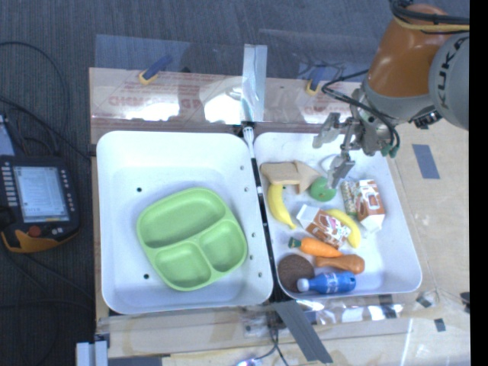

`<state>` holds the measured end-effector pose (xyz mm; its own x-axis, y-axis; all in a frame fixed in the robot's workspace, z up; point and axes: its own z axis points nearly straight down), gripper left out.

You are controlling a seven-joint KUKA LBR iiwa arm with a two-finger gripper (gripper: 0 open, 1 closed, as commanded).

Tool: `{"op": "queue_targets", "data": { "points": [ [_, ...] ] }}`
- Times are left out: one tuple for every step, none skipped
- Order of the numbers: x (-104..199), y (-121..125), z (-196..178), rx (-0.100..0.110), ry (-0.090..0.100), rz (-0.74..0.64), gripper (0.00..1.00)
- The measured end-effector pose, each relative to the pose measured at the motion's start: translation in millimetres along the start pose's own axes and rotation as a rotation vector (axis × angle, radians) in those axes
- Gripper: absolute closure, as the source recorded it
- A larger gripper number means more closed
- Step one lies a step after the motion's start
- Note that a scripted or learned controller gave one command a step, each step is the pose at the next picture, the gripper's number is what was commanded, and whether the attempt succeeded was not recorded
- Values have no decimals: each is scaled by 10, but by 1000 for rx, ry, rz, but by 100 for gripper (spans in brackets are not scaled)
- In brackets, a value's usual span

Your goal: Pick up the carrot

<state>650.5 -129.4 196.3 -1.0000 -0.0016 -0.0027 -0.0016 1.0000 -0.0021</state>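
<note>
While the gripper [341, 161] hangs over the far part of the right bin [402, 261], above a green piece [322, 191], whether its fingers are open or closed cannot be told. Nothing shows between them. Well apart, the carrot [319, 247] lies toward the bin's near edge, between a yellow-and-red packet [332, 226] and an orange vegetable [341, 263], beside a brown round [294, 266].
</note>
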Motion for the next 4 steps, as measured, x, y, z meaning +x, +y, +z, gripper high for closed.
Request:
{"op": "queue_targets", "data": {
  "points": [
    [798, 176, 454, -2, 7, 31, 0],
    [1500, 275, 934, -1, -9, 190, 0],
    [1553, 315, 972, 4, -33, 176, 0],
    [1559, 328, 885, 3, -27, 174, 100]
  ]
}}
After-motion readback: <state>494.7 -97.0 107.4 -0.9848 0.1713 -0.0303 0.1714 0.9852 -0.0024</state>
